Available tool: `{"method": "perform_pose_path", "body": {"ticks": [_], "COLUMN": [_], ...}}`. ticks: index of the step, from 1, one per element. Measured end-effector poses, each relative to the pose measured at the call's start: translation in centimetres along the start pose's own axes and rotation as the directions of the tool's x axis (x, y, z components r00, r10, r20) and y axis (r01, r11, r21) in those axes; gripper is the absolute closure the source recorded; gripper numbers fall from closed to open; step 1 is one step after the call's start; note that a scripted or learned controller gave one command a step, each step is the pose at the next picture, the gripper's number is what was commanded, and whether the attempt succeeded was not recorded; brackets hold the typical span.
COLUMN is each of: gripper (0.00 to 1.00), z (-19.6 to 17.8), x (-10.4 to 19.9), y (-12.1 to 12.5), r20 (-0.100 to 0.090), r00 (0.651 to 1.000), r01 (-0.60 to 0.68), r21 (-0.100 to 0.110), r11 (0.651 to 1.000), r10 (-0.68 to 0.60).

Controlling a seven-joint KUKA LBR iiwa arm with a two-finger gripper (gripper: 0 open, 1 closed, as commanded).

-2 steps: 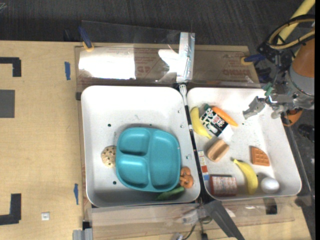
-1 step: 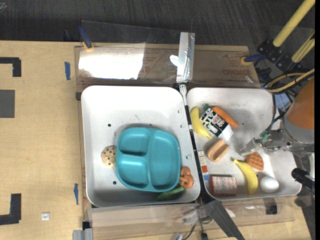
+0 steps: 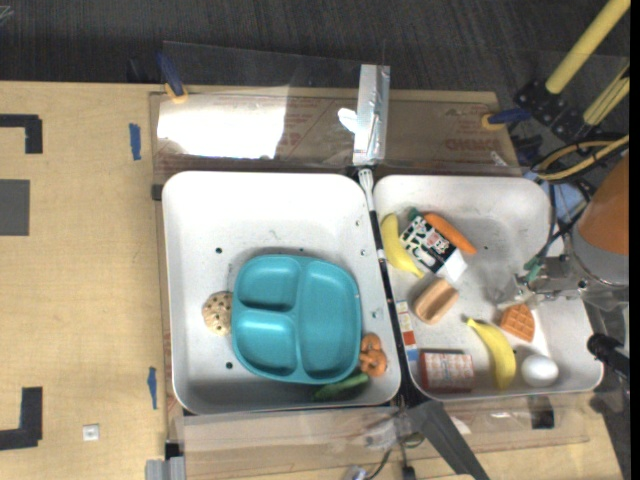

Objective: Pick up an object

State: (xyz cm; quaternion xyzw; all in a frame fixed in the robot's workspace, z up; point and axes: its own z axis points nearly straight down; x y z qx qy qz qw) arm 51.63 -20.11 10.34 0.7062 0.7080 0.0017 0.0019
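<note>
Here, two white bins are seen side by side on the bench, parted by a thin divider. The left bin (image 3: 190, 208) is taken up largely by a teal tray (image 3: 296, 316) with three compartments, set toward the near side. A cookie (image 3: 217, 311) is placed just beside the tray's left edge. An orange item (image 3: 372, 354) is wedged at the tray's right near corner, and a green item (image 3: 340, 388) is tucked under the tray's near edge.

In the right bin (image 3: 500, 203), a banana (image 3: 398, 252) is laid along the divider, touching a black-and-white carton (image 3: 432, 246). A carrot (image 3: 452, 233) is seen just beyond the carton, against it. A bread roll (image 3: 435, 299) is found just below the carton. A second banana (image 3: 494, 349) is stretched toward the near wall, with a waffle (image 3: 518, 322) just beside it on the right and a white egg (image 3: 540, 370) near its lower end. A can (image 3: 445, 369) is laid on its side near the near wall, left of that banana.

The arm is brought in from the right edge, its orange band visible above the bin's right wall. The gripper (image 3: 532, 280) is held low over the right bin, just above the waffle. How far it is open cannot be told, since its tip is small and blurred against the white floor, and nothing is seen held in it.
</note>
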Motion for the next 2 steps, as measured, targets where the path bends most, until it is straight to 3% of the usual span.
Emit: {"method": "perform_pose_path", "body": {"ticks": [1, 2], "gripper": [1.00, 1.00], "z": [-8.1, -13.8], "x": [7.3, 12.5], "y": [4.9, 3.2], "r20": [-0.002, 0.000], "r00": [0.999, 1.000], "r01": [-0.045, 0.024], "r21": [-0.002, 0.000], "r11": [0.999, 1.000], "r10": [0.045, -0.024]}}
